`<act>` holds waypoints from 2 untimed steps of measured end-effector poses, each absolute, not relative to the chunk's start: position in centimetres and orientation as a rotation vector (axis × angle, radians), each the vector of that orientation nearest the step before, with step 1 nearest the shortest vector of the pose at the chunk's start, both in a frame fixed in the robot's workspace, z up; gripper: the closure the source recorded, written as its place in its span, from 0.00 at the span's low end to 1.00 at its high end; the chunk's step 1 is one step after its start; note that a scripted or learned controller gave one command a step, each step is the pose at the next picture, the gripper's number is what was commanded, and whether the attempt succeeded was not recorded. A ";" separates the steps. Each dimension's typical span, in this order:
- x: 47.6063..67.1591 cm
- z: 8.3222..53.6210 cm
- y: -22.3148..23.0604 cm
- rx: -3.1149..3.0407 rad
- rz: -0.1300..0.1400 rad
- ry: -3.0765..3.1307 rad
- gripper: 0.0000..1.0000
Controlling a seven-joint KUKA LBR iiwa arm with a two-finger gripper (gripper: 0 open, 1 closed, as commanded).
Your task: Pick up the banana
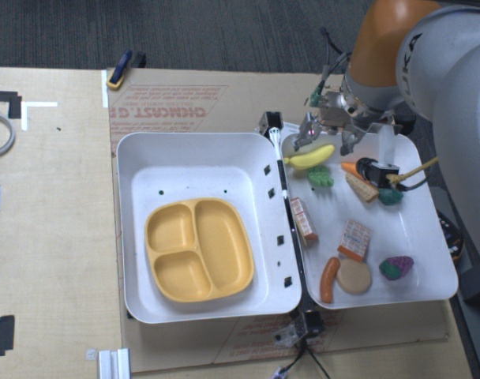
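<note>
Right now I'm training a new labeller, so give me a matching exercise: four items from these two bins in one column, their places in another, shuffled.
Things:
1. yellow curved banana
2. yellow three-compartment plastic tray
3. purple grape bunch toy
4. orange-red sausage toy

Places:
A. near right corner of the right bin
B. middle of the left bin
C. far left corner of the right bin
D. near edge of the right bin, beside a tan disc

Pairs: 1-C, 2-B, 3-A, 4-D

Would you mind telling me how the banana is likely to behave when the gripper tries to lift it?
The banana looks like smooth toy plastic, so probably stiff, light and somewhat slippery. Its curved body may rock or pivot if pinched off-centre. It lies near the right bin's top-left corner, with the gripper close above.
</note>
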State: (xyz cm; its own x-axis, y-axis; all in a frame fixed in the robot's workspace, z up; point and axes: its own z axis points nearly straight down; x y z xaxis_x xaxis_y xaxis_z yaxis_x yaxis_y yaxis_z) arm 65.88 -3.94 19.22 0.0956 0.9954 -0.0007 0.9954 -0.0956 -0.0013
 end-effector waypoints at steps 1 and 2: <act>65.9 19.2 -3.9 -2.325 0.002 -2.112 0.00; 65.9 19.2 -3.9 -2.325 0.002 -2.112 0.00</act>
